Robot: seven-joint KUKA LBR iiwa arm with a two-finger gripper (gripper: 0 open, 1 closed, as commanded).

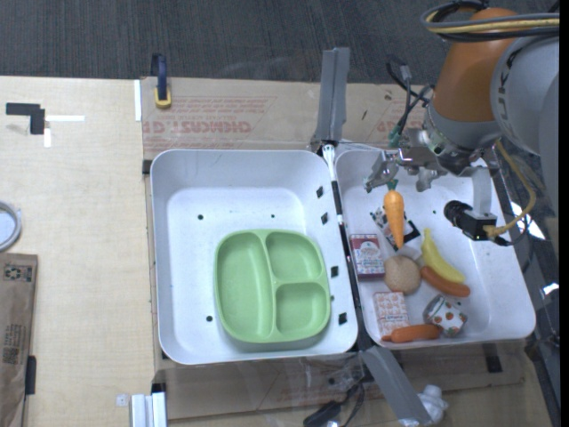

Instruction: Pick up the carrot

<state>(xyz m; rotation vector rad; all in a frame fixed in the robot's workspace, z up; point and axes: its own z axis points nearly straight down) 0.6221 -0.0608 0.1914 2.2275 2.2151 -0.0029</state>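
Note:
The carrot (394, 214) is orange and tapered, lying lengthwise in the far half of the right bin (498, 327). Its thick end points toward the back wall. My gripper (402, 178) hangs just behind that thick end, close above the bin floor. Its two fingers (380, 174) stand apart, so it is open, and nothing sits between them. The carrot's top lies a little in front of the fingertips and is not between them.
Packed in the right bin's near half are a red packet (366, 254), a brown ball (402, 274), a banana (437, 254), a red-orange sausage shape (444, 283), a second packet (389, 310) and another orange stick (411, 333). A green divided plate (271, 285) sits in the left bin (178, 238).

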